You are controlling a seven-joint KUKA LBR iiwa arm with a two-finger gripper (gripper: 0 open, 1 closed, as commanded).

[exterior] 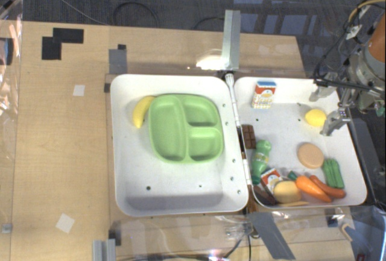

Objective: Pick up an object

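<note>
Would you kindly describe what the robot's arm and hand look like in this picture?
At the right edge, the arm is grey metal with an orange patch higher up and dark cables looping above it. Its hand is pale grey metal with two slim fingers.

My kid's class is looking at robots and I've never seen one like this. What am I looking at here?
One camera looks down at a slant on a wooden bench holding two shallow white bins. The left bin has a green divided plate with a banana beside it. The right bin holds toy food: a small carton, a lemon, a carrot, a round cookie-like disc. The robot arm enters from the right; its gripper hangs by the lemon, holding nothing.
</note>
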